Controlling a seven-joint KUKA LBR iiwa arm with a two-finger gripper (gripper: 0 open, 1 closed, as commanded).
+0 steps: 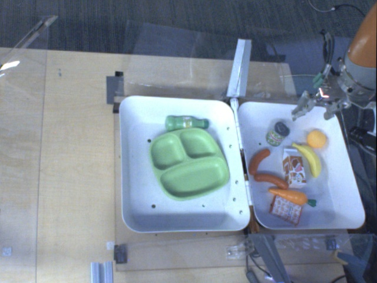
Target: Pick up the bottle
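Bench [65, 158] of pale wood carries two shallow white plastic bins side by side. In the left bin [135, 211] a light-green three-compartment plastic tray [188, 164] fills the middle, and a small green translucent bottle [187, 122] lies on its side at the tray's twelve o'clock, just touching or just beside its rim, cap end pointing toward three o'clock. The right bin [347, 205] holds a small dark-lidded jar [277, 132] at eleven o'clock, an orange round fruit [317, 139] at one o'clock with a yellow banana [311, 159] just below it, a printed white-and-red card packet [294, 168] near the centre, two reddish-brown sausages [264, 168] toward nine o'clock, and an orange carrot [290, 196] over a red printed packet [285, 210] at six o'clock. The grey arm with its orange band [362, 43] reaches in at the right bin's two o'clock corner. Its two-finger gripper [315, 106] hovers over that bin's upper rim, fingers spread apart with nothing between them, well apart from the bottle.
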